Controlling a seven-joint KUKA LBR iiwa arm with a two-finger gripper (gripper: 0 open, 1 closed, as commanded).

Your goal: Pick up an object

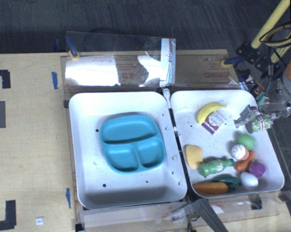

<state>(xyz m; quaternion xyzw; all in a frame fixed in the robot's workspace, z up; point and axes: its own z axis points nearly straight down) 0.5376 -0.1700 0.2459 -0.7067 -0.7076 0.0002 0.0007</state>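
While the arm reached in from the camera view's right, we saw the pincer hanging over the right bin near its right wall. We could not tell whether it was spread or pressed together, and nothing showed plainly in its grip.

As the camera saw it, a yellow banana lay to the left of the pincer, with a small purple-and-white packet touching it. Just below the pincer sat a green round piece, and under that a white-and-red ball, an orange piece, a purple piece and a white egg, all crowded together. Lower left of the pincer lay a yellow lump, a green bottle shape and an orange carrot. Well to the left, the other bin held a blue divided plate.
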